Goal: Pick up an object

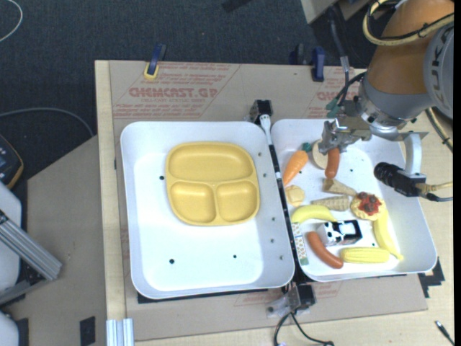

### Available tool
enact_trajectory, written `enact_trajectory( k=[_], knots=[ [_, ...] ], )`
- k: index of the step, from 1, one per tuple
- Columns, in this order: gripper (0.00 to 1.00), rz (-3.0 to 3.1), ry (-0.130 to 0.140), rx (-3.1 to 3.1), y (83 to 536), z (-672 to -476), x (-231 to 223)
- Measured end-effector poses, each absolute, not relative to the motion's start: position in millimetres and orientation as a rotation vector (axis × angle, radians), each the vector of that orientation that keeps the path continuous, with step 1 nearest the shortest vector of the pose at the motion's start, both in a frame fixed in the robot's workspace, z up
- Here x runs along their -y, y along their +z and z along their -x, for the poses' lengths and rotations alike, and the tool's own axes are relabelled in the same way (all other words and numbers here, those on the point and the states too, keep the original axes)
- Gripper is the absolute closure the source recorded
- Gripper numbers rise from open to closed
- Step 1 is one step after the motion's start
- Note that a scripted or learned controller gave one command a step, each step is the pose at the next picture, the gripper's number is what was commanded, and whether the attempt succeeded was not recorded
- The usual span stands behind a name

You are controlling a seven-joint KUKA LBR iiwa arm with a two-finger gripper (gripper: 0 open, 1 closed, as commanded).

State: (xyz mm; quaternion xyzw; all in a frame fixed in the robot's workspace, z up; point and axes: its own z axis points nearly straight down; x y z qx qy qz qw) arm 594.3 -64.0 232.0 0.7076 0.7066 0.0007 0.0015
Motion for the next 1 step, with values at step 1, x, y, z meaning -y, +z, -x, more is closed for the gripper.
enact_trajectory(
  k=[1],
  knots=[
    [1.0, -2.222, -0.002, -2.224, 217.3, -593.6, 51.2]
  ],
)
